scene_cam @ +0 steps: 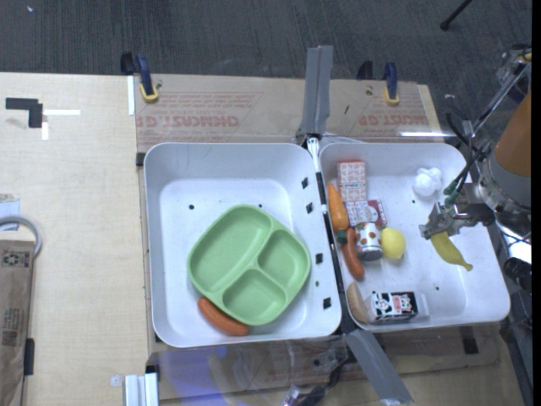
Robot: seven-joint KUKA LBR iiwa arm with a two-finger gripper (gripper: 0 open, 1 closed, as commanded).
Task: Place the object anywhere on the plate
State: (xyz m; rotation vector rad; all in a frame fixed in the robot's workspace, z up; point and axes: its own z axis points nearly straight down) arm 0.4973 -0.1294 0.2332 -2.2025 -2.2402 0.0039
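gripper [441,224] sits low over the right bin [482,307], near its right side, with the arm [516,155] coming in from the right edge. a banana [451,249] lies just below the fingertips, its top end touching or nearly touching them and the rest slanting down to the right. whether the fingers are clamped on that end or merely beside it is not clear from this angle, so i cannot tell if the claw is open or closed.

right bin also holds a white crumpled lump [428,181] near its top, above and left of the gripper. along the bin's left side lie a red-and-white box [352,189], a carrot [337,207] beside it against the wall, a small can [368,240] and a lemon [392,243] side by side, and a red chili-like piece [353,258] just below the carrot. near the front edge is a black-and-white carton [394,305] lying on its side, with a tan rounded item [358,303] just left of it.

left bin [169,184] holds the plate [248,264], green with three compartments, tilted toward the bin's lower middle. a sausage [223,317] lies against the plate's lower left rim, partly tucked under it. nothing rests on the plate.

the banana and the plate are well apart, in separate bins.
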